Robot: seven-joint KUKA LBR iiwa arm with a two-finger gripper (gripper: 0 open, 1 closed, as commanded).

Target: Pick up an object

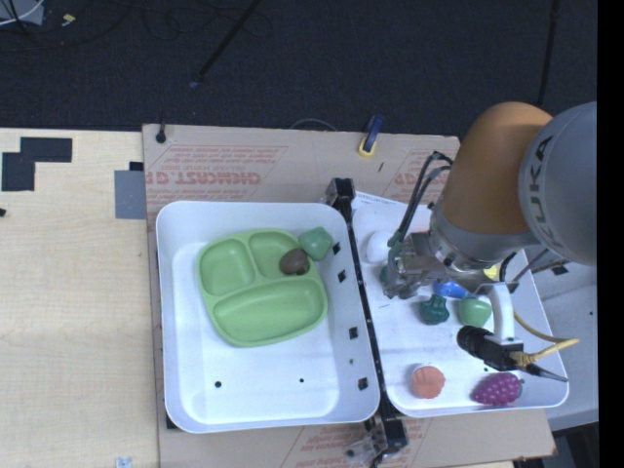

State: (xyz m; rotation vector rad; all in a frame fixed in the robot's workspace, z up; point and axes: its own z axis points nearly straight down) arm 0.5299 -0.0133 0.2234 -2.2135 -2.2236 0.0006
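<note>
Gripper (398, 279): low in the right bin (546, 398), near its left wall; I cannot tell its state.
Right bin: teal toy (433, 309), green cup (474, 311), blue piece (450, 289), peach (427, 381), grapes (497, 389).
Left bin (185, 378): green tray (261, 287) with brown ball (292, 261).

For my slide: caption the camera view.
KUKA arm's gripper lowered into the right bin beside toy food; green divided plate in left bin.

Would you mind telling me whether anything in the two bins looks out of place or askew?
Mildly, yes. The green divided plate lies at a slant in the left bin. A brown lump sits on its upper edge, and a pale green block leans against its corner. No spill or damage is apparent.
</note>
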